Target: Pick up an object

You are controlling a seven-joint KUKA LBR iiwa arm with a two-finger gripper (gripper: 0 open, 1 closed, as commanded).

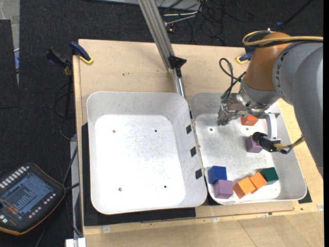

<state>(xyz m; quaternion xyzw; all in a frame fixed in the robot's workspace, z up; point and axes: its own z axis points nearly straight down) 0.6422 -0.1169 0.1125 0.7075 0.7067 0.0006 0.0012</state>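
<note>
Pincer [224,118] hangs low over the upper left part of the right bin [293,181], right of frame centre, with the grey arm [303,71] and its orange band [262,60] reaching in from the upper right. Whether it is open or closed cannot be told from this angle, and nothing can be seen gripped in it. Just right of it, partly under the wrist, lies a small orange-red block [249,120]. Lower right of that sits a light purple block [253,145], touching a black cable fitting. Along the bin's lower edge runs a cluster: a blue cube [217,173] with a purple cube [223,188] just below it, then two orange blocks [245,186] side by side, and a green cube [269,176] at the right end. The left bin [103,104] fills the frame's middle left. A teach pendant [25,197] rests at the lower left.
</note>
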